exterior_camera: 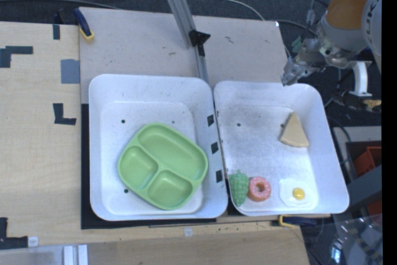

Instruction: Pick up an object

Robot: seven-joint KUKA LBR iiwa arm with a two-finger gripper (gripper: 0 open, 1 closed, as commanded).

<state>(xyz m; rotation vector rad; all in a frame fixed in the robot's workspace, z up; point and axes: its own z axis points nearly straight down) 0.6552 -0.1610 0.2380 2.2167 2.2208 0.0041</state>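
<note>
We kept our gripper (pixel 290 76) poised above the far rim of the right bin (pixel 263 133), presumably clear of the load while choosing a target. Nearest below it lay the cheese wedge (pixel 294 131); farther toward the front wall sat the donut (pixel 258 188), fried egg (pixel 297 193) and green toy (pixel 239 187). The tip was blurred, so its state we cannot tell.

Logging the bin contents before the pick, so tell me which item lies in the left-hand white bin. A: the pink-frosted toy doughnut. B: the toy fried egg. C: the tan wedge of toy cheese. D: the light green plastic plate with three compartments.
D: the light green plastic plate with three compartments sits in the left-hand white bin, apart from the small toy foods, which all lie in the right-hand white bin.
</note>
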